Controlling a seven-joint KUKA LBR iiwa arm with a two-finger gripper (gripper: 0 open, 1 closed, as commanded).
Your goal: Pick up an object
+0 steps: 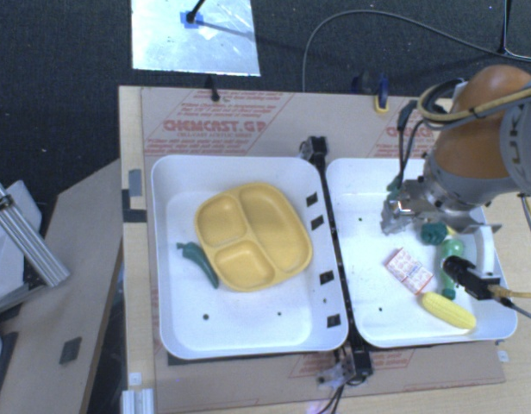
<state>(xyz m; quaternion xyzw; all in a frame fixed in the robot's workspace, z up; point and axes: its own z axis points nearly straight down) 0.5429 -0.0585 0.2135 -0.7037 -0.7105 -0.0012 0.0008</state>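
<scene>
Now the claw point(395, 216) hangs low in the right bin point(369, 317); whether it is open or closed, I cannot tell. Near it lie a small red-and-white packet point(409, 270), a corn cob point(448, 310) and green toys point(444, 240)

A robotics lab. A grey arm point(472, 145) works over two white bins point(175, 257) on a bench point(240, 115). Cables point(352, 24) trail across dark carpet point(50, 76).

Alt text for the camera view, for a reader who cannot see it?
A grey and orange arm reaches from the right over the right bin, its gripper low near the bin's back, with a small white and red box, a yellow corn cob and green items nearby. The left bin holds a yellow tray and a green piece.
</scene>
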